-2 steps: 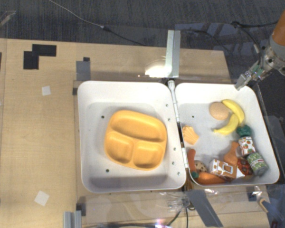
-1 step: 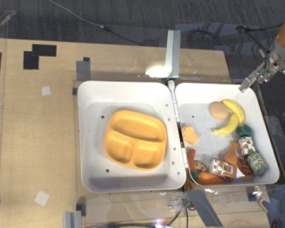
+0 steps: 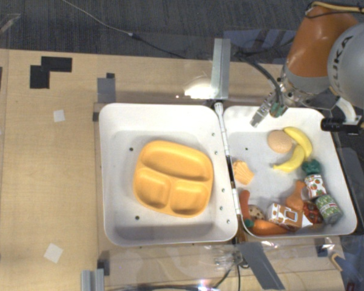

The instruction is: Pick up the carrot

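Bins first: two shallow white plastic ones, rounded at the corners, sit side by side on the pale wooden table (image 3: 42, 180). The left bin (image 3: 118, 223) carries one thing, a glossy yellow tray (image 3: 171, 178), moulded smooth with three compartments, one long one across the back and two smaller ones in front.

Over to the right bin (image 3: 255, 147), and it is crowded along its near and right sides. One banana (image 3: 296, 149), curved and bright yellow, lies toward the back, touching a round, matte beige egg-like piece (image 3: 279, 141). One orange waffled cracker or chip (image 3: 243, 173) rests by the left wall. Down in the near corner lies the carrot (image 3: 268, 227), a smooth orange tapered shape, lying along the bin's front edge, just below a small printed carton (image 3: 284, 213). Beside them, a reddish sausage-like piece (image 3: 245, 200) stands near the left wall. Two small cans with printed labels (image 3: 321, 197) are stacked along the right side, with a dark green item (image 3: 312, 166) above them; what it is I cannot tell.

The grey arm with its orange band (image 3: 312, 41) comes in from the right, and the hand (image 3: 268, 110) hovers over the back edge of the right bin, well apart from the carrot. Released or clenched, I cannot tell; nothing visible is in its grasp.
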